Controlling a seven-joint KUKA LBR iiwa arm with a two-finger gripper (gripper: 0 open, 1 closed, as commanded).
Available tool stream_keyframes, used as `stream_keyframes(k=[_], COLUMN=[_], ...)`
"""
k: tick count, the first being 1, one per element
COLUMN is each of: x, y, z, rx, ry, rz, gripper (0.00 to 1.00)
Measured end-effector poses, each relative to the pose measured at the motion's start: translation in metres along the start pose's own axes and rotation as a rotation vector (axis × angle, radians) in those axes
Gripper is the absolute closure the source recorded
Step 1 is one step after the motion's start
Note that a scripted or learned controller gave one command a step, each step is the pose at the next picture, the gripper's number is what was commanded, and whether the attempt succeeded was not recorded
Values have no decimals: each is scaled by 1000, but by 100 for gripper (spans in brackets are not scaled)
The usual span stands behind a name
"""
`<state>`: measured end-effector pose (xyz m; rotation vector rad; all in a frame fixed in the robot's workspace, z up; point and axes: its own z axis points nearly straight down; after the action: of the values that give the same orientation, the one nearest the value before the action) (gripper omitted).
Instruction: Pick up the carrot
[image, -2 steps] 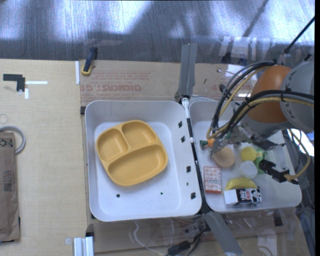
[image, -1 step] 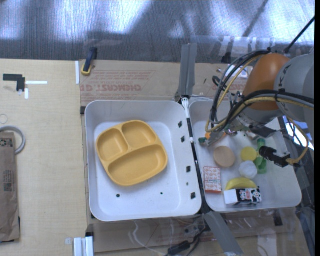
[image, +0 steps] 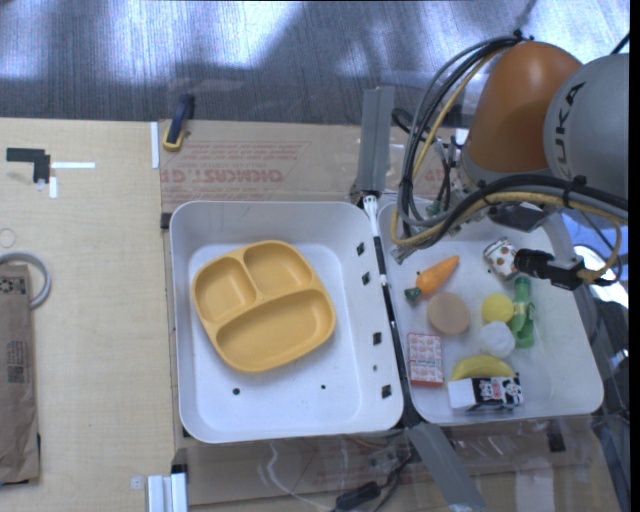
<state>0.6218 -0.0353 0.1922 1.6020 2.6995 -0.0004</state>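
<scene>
One carrot (image: 437, 275) lies left of the end effector (image: 500, 258); its grip state unclear.

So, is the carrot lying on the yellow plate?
No, the carrot lies in the right bin, while the yellow plate sits in the left bin.

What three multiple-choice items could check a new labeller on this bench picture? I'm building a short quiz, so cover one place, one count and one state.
1. Where does the carrot lie?
A. On the yellow plate
B. In the right bin
C. On the bench outside both bins

2. How many compartments does the yellow plate have?
A. Two
B. Three
C. Five

3. What lies in the plate's compartments?
A. Nothing
B. The carrot
C. A carton

Answers:
1 B, the carrot rests near the right bin's upper left corner.
2 B, two small sections and one long one show.
3 A, only bare yellow shows.
</scene>
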Motion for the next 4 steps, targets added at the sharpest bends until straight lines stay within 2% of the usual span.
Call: stream_keyframes(k=[1, 2, 3, 4], x=[-6, -53, -55, -55], y=[-60, -42, -39, -39], z=[1, 90, 76, 76], rx=[2, -9, -18, -17], ry=[1, -11, -18, -18], rz=[-78, -248, -248, -248], gripper=[0, 0, 100, 0])
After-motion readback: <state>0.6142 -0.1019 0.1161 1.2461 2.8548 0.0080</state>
